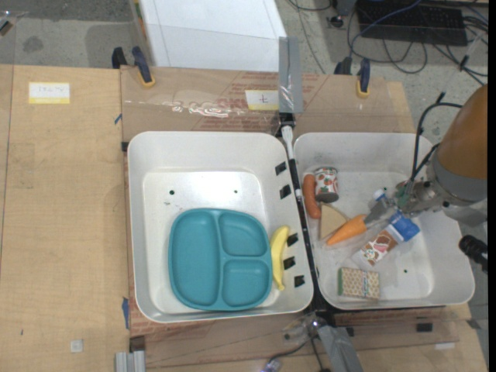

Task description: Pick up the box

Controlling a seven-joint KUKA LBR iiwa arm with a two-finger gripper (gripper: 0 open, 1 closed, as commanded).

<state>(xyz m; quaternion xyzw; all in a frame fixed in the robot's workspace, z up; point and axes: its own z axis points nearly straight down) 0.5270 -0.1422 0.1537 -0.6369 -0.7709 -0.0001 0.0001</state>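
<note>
Gripper (385, 204) low in right bin (457, 289), beside carrot (346, 230), finger state unclear, nothing visibly held; box (359, 283) flat near front wall, well apart, likely awkward to reach.

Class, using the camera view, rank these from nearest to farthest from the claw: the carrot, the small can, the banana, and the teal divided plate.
Measured from the claw in the right bin:
1. Carrot, just left of the claw, same bin.
2. Small can, toward that bin's upper left.
3. Banana, at the left bin's right edge.
4. Teal divided plate, in the middle of the left bin.
</note>
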